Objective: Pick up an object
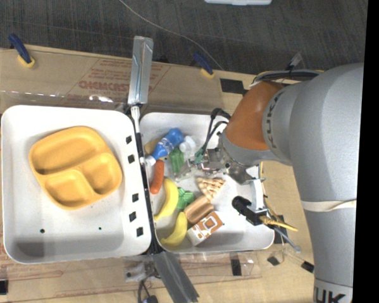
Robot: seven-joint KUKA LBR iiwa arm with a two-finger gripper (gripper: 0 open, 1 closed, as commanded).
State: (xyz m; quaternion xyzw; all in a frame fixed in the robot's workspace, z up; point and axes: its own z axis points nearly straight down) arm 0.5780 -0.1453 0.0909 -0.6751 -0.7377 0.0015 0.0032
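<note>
**Camera view: wrist low over the cluttered right bin, grip state unread**

Target pool. Everything loose sits in the right bin (pixel 256 238), packed along its left half. Two bananas (pixel 168 200) lie curved against the divider, and an orange carrot-shaped piece (pixel 158 176) sits just above them. A blue bottle (pixel 168 141) and a green item (pixel 176 160) lie near the top. A tan wedge with a grid pattern (pixel 210 187), a brown loaf-like piece (pixel 198 209) and an orange-and-white box (pixel 206 227) crowd the middle, touching or overlapping.

Handling, my judgement. These look like toy foods: light, rigid, smooth plastic, likely to skid out of a pinch.
- The bananas and the carrot piece want a grip across the narrow middle, not along their length.
- The box offers flat parallel faces and is probably the surest hold.
- The wedge lies flat, thin and awkward to get under.
- Crowding means neighbours may get nudged.

Left bin (pixel 8 233) carries a yellow divided tray (pixel 74 167): broad and shallow, so I judge its rim the only purchase.

Arm pose. It reaches in from the right with the orange band (pixel 251 119) bent down over the right bin. The gripper (pixel 209 160) sits low among the items, just beside the green item and above the wedge. I cannot tell whether the claw is released or clenched, as clutter and the wrist body mask it. I see nothing clearly held.
</note>
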